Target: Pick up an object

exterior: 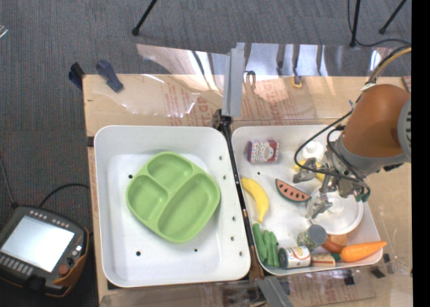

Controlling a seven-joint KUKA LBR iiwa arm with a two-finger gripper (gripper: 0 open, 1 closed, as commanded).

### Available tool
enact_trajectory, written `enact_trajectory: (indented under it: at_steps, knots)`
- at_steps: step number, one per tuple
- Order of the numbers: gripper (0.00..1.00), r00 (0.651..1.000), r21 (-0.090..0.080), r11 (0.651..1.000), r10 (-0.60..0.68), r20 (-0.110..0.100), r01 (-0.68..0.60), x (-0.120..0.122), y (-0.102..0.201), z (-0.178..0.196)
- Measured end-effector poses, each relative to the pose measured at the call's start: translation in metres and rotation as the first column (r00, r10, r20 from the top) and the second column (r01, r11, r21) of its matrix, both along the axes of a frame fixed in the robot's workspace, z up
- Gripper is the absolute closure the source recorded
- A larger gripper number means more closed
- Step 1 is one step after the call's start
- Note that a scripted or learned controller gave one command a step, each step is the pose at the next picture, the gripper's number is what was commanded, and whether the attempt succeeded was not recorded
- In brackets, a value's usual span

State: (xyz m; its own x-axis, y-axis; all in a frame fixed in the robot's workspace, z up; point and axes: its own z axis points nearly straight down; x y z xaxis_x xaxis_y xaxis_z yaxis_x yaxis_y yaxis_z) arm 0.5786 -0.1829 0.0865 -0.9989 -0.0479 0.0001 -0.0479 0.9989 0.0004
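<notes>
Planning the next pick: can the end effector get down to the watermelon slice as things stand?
Probably yes. The watermelon slice lies flat on bare bin floor, apart from the banana, with nothing over it; the end effector hangs just to its right.

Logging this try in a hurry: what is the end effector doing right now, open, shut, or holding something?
End effector: cannot be told; it hangs over the right bin, above the white bowl, with nothing visibly held.
</notes>
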Motion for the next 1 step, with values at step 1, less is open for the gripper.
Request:
enact_trajectory:
  at_steps: [1]
  knots:
    - [0.0,0.999,0.004,0.999,-0.052,-0.002,0.052,0.0125,0.0665,-0.0006]
